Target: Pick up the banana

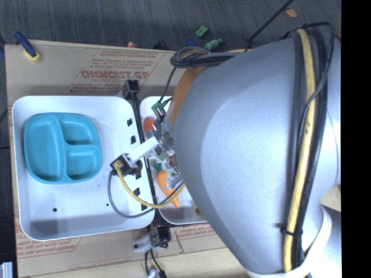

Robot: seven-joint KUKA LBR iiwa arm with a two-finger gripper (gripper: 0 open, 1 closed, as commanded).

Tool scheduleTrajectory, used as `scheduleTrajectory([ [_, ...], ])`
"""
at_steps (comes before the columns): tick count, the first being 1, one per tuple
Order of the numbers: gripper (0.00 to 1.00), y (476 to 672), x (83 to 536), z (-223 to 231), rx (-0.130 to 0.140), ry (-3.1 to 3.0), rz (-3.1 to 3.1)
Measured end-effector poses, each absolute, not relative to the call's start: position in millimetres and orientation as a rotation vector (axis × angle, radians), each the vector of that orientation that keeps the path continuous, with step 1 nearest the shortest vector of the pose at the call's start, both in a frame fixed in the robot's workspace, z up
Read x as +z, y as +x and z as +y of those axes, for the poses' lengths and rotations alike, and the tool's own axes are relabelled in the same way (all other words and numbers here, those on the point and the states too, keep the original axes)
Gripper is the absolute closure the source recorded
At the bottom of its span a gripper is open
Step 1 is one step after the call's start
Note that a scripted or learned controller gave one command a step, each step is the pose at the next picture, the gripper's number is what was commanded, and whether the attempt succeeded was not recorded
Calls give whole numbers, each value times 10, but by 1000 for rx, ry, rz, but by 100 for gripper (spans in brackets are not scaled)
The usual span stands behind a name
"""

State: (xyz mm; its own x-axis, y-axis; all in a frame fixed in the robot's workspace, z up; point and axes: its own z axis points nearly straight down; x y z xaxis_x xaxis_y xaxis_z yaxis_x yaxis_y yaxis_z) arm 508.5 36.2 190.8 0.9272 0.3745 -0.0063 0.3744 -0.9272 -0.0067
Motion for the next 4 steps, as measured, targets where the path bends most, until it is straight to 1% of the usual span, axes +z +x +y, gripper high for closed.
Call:
scheduleTrajectory([
  [1, 0, 4951, 1910, 841, 11, -3120, -342],
  [2, 0, 5073, 1075, 1295, 10, -3030, -828],
  [3, 0, 5719, 937, 1926, 41, -3044, -777],
  [4, 0, 6146, 843, 1982, 203, -3142, -300],
])
